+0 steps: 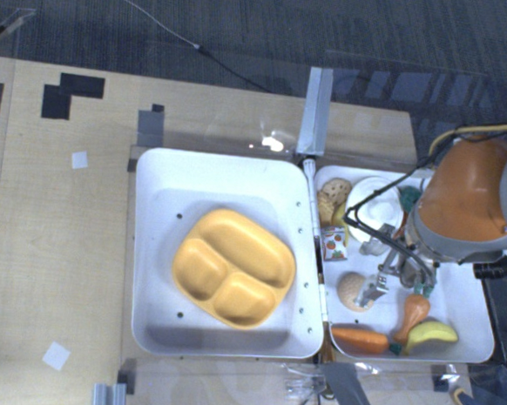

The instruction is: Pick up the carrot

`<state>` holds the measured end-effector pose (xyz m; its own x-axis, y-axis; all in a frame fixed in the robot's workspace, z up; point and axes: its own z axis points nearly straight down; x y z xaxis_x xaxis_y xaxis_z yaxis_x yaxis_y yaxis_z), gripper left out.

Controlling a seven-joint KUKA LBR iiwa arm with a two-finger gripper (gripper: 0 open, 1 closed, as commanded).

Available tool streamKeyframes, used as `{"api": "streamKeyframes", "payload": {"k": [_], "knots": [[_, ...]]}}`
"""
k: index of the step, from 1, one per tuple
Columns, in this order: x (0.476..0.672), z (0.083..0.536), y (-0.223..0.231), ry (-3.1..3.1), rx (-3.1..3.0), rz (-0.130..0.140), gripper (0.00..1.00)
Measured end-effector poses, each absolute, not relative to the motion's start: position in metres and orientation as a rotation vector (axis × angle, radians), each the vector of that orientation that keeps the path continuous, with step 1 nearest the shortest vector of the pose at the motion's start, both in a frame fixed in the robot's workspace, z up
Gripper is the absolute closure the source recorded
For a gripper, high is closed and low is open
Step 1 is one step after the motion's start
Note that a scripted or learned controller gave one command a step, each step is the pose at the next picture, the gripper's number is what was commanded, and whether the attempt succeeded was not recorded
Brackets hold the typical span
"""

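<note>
I log the scene from the near edge of the worktop (49,251) outward. The worktop is pale wood-grain board with a few small pale paper squares on it.

Near edge of the right bin (479,329): the carrot (361,340) lies flat along the front wall, a smooth orange taper, blunt end toward the left bin (149,250). Just to its right sits a banana (433,334), glossy yellow, curved, with a greenish tip near the carrot's end. A second orange piece (413,313), pear-shaped with a narrow neck, leans between the banana and the gripper.

The gripper (374,290) hangs over the middle of the right bin, above and behind the carrot, apart from it. It is grey metal, angular; from this slant I cannot tell whether the fingers are spread or closed. Nothing is visibly between them. Beside its tip lies a round, pale beige lump (352,290) with a matte, bready surface.

The left bin is smooth white plastic, rounded at the corners, and carries a yellow tray (234,266), glossy, lobed into three shallow compartments.

Farther back in the right bin: a small printed carton (334,244) against the dividing wall, then a speckled brown cookie (333,196), then a white round dish (377,212) partly under the arm. A black cable crosses over the dish.

The arm's orange band (466,192) bulges above the far right of the bin.

Beyond the bins: a grey metal post (315,110) and black tape marks (70,94) on the worktop.
</note>
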<state>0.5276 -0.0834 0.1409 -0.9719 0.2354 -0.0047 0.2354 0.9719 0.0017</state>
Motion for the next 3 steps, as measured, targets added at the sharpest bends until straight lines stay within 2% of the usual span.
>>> {"api": "streamKeyframes", "payload": {"k": [1,2,3], "knots": [[0.491,0.092,-0.102,3.069,0.591,0.0,0.0],[0.518,0.109,-0.105,2.921,1.137,0.003,0.0],[0.493,0.089,-0.086,2.617,1.712,0.009,0.0]]}}
